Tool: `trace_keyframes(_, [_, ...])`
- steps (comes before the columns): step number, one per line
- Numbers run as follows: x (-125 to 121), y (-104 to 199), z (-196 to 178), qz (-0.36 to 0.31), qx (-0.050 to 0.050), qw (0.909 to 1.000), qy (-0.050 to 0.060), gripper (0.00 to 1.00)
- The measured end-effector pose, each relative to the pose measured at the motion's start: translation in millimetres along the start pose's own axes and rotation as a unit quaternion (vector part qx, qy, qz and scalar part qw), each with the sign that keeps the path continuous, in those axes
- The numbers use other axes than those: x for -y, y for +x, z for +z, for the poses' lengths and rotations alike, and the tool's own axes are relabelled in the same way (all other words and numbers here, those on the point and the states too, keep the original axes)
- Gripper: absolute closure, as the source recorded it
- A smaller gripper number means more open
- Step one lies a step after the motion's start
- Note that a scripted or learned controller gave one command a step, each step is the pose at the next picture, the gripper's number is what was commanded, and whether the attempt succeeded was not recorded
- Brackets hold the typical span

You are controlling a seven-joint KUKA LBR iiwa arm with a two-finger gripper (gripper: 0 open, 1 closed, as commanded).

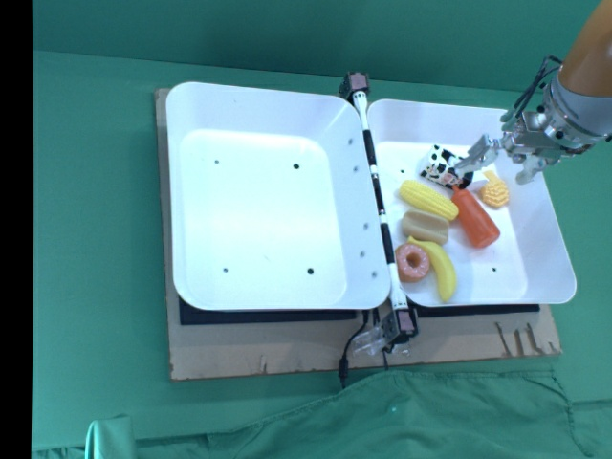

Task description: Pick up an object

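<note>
The right bin holds several toy foods: a black-and-white cow figure, a yellow corn cob, an orange carrot, a beige roll, a pink donut, a banana and a small yellow knobbly piece. My gripper hovers over the bin's back right part, open, with nothing between its fingers. One finger reaches toward the cow figure; the other finger hangs to the right, above the yellow knobbly piece.
The left bin lies beside the right one, with a black-and-white divider bar between them. Both rest on a cardboard sheet on the green bench. Green cloth bunches at the front edge.
</note>
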State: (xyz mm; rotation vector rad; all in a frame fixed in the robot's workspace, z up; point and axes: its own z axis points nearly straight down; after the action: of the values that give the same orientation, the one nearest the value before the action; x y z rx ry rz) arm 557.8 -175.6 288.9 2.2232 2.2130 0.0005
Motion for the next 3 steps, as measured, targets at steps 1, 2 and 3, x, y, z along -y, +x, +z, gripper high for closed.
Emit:
trace_keyframes(1, [49,-11,98,-0.001,0.001,1.0000,-0.003,0.00])
trace_keyframes(2, [88,-13,105,0.001,0.003,1.0000,-0.007,0.00])
trace_keyframes(3, [86,-16,91,0.002,0.006,0.9999,-0.011,1.00])
